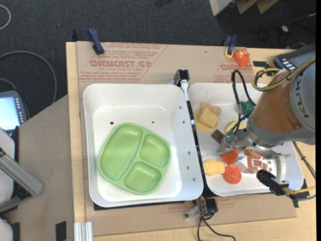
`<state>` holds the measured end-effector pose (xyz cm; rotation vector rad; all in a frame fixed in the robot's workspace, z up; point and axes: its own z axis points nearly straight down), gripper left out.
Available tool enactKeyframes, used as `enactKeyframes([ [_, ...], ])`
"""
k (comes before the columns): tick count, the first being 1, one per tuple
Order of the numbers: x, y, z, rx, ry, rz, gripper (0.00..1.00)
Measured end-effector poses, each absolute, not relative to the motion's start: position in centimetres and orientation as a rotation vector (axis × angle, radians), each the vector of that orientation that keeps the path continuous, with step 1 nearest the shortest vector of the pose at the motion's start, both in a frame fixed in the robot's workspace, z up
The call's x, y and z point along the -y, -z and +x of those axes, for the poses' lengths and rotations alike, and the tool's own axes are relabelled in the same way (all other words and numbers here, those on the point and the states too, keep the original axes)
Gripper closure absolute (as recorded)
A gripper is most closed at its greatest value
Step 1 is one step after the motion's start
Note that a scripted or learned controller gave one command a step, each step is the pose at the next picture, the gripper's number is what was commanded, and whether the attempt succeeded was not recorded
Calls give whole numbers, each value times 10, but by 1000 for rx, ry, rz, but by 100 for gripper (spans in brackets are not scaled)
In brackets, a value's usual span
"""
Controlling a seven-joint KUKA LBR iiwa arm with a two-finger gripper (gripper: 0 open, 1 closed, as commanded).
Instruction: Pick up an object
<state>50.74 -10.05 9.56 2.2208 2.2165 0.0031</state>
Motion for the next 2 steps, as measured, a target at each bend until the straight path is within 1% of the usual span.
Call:
enactKeyframes([
  [1, 29, -190, 480, -2228, -12, 2210, 100],
  [2, -6, -199, 480, -2226, -4, 2215, 100],
])
